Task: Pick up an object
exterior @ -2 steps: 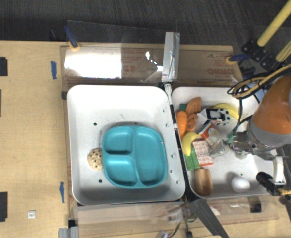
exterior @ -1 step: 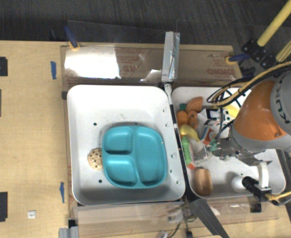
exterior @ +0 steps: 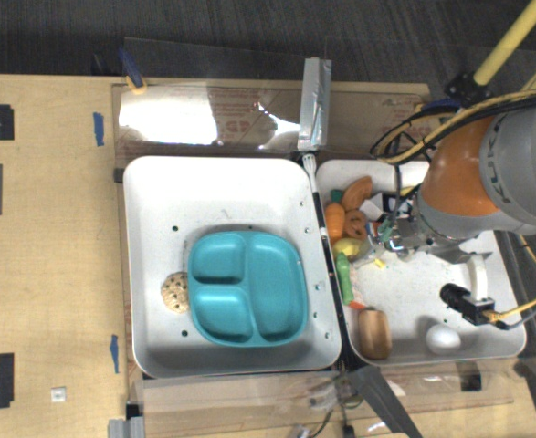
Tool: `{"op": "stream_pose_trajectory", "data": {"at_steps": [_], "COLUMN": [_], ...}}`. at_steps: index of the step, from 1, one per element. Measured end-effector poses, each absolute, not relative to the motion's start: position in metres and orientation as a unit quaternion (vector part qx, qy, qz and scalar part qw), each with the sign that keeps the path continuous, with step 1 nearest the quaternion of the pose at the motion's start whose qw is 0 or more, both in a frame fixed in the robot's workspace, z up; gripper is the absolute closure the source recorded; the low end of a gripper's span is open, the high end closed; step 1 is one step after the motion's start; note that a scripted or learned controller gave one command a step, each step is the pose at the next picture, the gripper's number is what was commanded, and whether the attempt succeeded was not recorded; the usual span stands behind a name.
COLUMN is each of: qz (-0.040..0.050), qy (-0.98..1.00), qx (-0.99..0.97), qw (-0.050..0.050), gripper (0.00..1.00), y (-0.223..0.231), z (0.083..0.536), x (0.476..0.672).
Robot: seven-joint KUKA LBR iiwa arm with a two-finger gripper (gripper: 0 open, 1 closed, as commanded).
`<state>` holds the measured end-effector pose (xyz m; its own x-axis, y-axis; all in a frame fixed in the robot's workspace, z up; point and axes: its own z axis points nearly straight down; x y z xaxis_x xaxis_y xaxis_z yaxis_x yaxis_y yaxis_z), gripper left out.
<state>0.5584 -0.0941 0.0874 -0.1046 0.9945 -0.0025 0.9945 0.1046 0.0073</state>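
Observation:
My gripper (exterior: 383,238) hangs low over the left part of the right bin (exterior: 487,272), beneath the grey arm with its orange band. Just to its left lies a cluster of toy food: a brown piece (exterior: 359,190), an orange carrot-like piece (exterior: 335,219), a yellow piece (exterior: 345,247) and a green piece (exterior: 343,279). The gripper is close to the yellow piece, and I see nothing held in it. A brown cylinder (exterior: 373,332) and a white egg-like thing (exterior: 443,338) lie near the bin's front wall.
The left bin (exterior: 222,185) holds a teal divided plate (exterior: 247,286) and a speckled cookie (exterior: 174,292) to the plate's left. A raised divider separates the two bins. Cables hang behind the arm at the upper right.

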Motion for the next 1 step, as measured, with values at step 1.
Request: {"op": "stream_pose_trajectory", "data": {"at_steps": [1], "qz": [0.0022], "qy": [0.713], "qx": [0.701], "qw": [0.003], "gripper": [0.0], "y": [-0.0908], "z": [0.1873], "x": [0.5048]}}
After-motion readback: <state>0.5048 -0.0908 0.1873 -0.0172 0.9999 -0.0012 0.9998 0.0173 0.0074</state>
